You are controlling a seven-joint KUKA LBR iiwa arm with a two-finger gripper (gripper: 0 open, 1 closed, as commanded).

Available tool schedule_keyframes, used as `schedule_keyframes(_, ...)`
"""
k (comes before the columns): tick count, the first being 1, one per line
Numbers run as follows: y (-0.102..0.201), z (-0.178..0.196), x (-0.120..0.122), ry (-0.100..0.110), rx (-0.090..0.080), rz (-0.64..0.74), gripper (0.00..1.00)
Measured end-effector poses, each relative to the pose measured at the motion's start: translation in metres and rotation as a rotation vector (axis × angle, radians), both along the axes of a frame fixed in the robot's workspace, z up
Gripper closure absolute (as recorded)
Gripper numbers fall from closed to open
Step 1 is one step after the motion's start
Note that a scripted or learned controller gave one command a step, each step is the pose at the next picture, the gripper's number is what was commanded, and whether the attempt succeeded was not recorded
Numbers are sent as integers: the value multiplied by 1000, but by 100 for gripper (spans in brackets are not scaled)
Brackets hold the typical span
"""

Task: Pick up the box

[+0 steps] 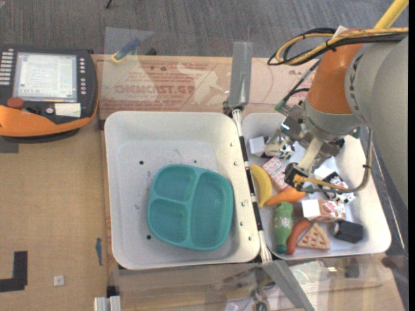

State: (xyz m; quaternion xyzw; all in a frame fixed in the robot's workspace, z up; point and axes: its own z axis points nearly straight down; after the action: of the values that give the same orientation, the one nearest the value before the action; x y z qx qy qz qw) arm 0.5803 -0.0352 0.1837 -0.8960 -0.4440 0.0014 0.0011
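Note:
The right bin [381, 232] holds a heap of toy items. A small white box with red print [328, 209] lies near the bin's front right, beside a black block [349, 230]. A pink-patterned carton [273, 170] lies next to the banana [262, 184], and a small white box [256, 145] sits at the back left corner. My gripper [286, 142] hangs low over the back left of this bin, above a black-and-white spotted item [283, 150]. The wrist hides what is under it.
A carrot [285, 196], a green bottle [282, 224], a red sausage [297, 236] and a pizza slice [315, 240] crowd the right bin's front. The left bin [123, 131] holds a teal divided plate [191, 206]. A teach pendant [45, 89] lies at far left.

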Motion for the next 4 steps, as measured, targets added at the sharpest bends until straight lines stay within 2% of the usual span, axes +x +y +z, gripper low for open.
schedule_keyframes(1, -59, -69, -4, 0, 0, 57, 0)
schedule_keyframes(2, -59, -60, -4, 0, 2, 54, 100)
schedule_keyframes(3, -58, -91, 24, 0, -2, -448, 100)
schedule_keyframes(4, -53, 1, 74, -1, -2, -592, 100)
